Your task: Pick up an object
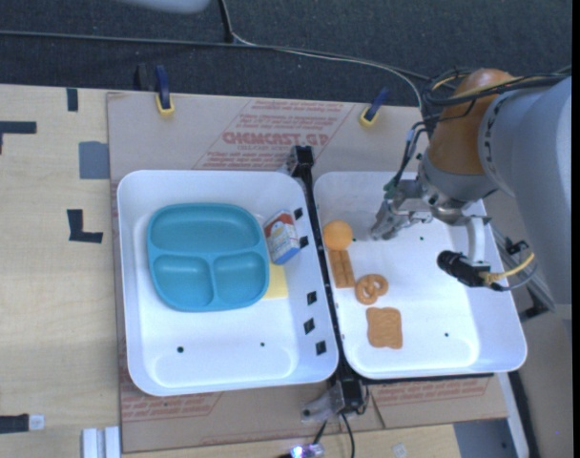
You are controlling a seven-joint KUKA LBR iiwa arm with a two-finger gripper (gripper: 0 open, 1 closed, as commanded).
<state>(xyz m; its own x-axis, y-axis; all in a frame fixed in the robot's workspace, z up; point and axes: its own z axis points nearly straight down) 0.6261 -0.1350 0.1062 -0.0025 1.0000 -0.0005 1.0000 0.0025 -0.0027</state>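
Two bins sit side by side on the bench, split by a black divider (314, 256), so that things can be lifted from one and dropped in the other. The left bin (176, 361) holds a blue tray (209, 256) with three wells, lying flat; a small carton (283, 237) leans at the tray's 3 o'clock edge, and a yellow piece (278, 284) pokes out from under the tray's lower right corner. The right bin (443, 351) holds the loose, easy targets: an orange ball (338, 234), a tan bar (341, 270) just below it along the divider, a pretzel (371, 287) and a waffle (384, 327). All four cluster in the bin's left half, well clear of the walls on the right, which leaves room for a descent from above.

The gripper (390, 219) hangs over the upper middle of the right bin, the arm reaching in from 3 o'clock. Whether it is spread or pressed together I cannot tell; nothing is visibly pinched in it.

From the gripper, the ball lies nearest, at about 9 o'clock and near but apart. The pretzel lies at about 7 o'clock, the bar at about 8 o'clock, the waffle farther off at 6 o'clock. The ball looks the likeliest pick, though being round it may roll away.
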